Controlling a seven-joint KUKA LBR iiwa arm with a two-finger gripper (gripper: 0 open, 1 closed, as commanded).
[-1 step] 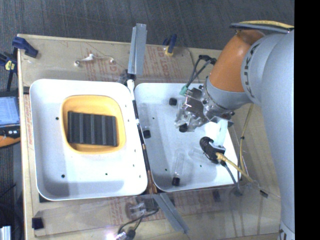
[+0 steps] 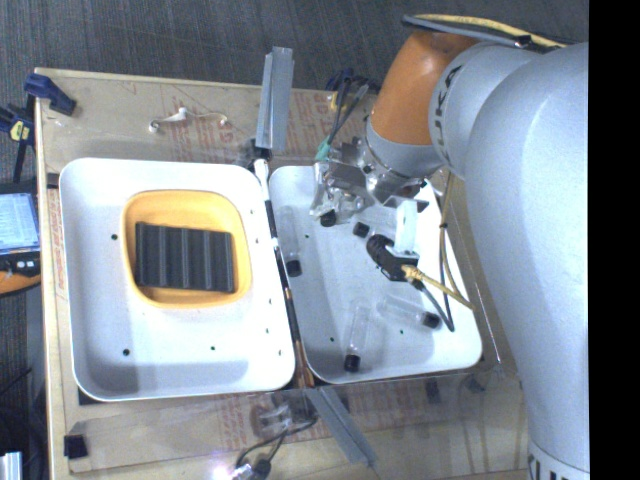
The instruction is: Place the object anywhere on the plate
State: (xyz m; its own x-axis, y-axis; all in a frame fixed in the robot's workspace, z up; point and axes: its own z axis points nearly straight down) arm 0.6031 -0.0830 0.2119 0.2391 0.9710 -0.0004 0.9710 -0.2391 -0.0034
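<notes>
Looming closest, at 3 o'clock, the smooth grey arm (image 2: 520,218) fills that side of the scene, with a glossy orange band (image 2: 415,93) above its wrist. Beneath it the bench (image 2: 130,103) is pale, scuffed board, and dark ribbed carpet (image 2: 150,18) covers the floor at 12 o'clock. A blue clamp (image 2: 47,90) grips the bench corner at 10 o'clock.

Two shallow white bins with rounded corners sit side by side. The left bin (image 2: 90,348) holds a yellow plate (image 2: 185,203), a soft-cornered square lying slightly toward 12 o'clock of the bin's middle. A dark ribbed slab (image 2: 185,258), rectangular with raised bars running along it, lies flat on that plate.

The gripper (image 2: 328,206), bare metal, hangs over the right bin (image 2: 320,318) at that bin's 11 o'clock corner; I cannot tell whether it is spread or pressed together, and I see nothing pinched in it. Two clear tubes (image 2: 357,330) with black ends lie at the bin's 5 o'clock side.
</notes>
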